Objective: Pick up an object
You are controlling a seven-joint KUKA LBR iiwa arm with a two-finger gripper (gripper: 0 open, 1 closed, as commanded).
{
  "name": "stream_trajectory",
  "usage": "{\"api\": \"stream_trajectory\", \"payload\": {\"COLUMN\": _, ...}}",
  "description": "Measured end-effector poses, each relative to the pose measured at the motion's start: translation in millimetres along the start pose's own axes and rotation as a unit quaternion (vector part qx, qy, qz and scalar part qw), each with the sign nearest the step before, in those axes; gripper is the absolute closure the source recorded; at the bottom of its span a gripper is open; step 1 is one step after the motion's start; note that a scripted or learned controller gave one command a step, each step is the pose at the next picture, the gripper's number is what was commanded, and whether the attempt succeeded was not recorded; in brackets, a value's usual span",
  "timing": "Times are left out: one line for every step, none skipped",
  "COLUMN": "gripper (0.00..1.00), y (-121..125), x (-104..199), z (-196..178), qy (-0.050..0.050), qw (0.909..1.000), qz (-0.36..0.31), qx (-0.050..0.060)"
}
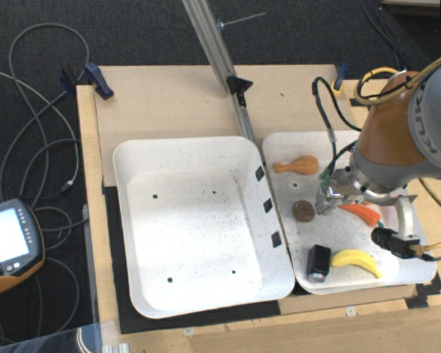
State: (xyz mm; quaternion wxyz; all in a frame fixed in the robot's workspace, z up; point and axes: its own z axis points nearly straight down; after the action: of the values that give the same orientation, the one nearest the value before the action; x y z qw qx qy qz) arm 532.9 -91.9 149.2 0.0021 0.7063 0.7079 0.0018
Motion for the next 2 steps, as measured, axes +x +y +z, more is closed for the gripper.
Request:
{"api": "stream_trajectory", "payload": {"gripper": 1.00, "y": -3.3, "x": -0.4, "z": -63.0, "qy": 0.000, "qw": 1.0000, "qz": 0.000, "qx": -0.001}}
{"api": "stream_trajectory", "payload": {"gripper": 1.00, "y": -1.3, "x": -0.3, "z": -113.1, "qy": 0.000, "qw": 1.0000, "qz": 0.000, "qx": -0.001}}
